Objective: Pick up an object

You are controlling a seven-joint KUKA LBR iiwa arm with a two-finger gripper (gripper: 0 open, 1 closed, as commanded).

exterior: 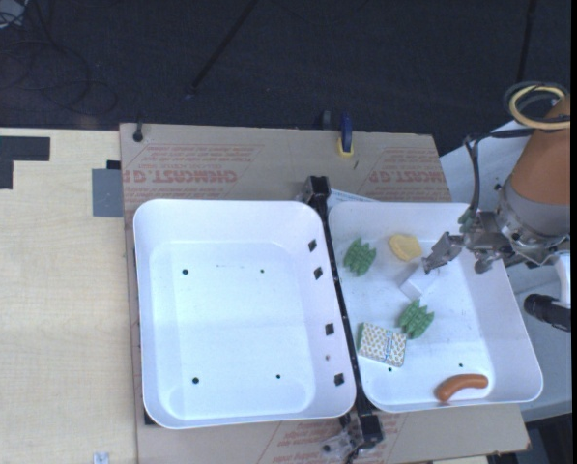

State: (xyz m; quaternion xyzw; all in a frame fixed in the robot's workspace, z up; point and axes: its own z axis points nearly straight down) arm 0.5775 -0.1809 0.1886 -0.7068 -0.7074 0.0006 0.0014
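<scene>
While my gripper point(441, 256) hangs over the right bin point(505, 307), apparently open and empty, nothing is picked yet.

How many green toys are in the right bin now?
2. One green toy lies near the bin's upper left, beside the yellow piece; the other sits mid-bin, above the patterned packet.

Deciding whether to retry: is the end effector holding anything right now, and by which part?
Cannot be told. The end effector sits over the right white bin, just above a small white block; no hold is visible.
</scene>
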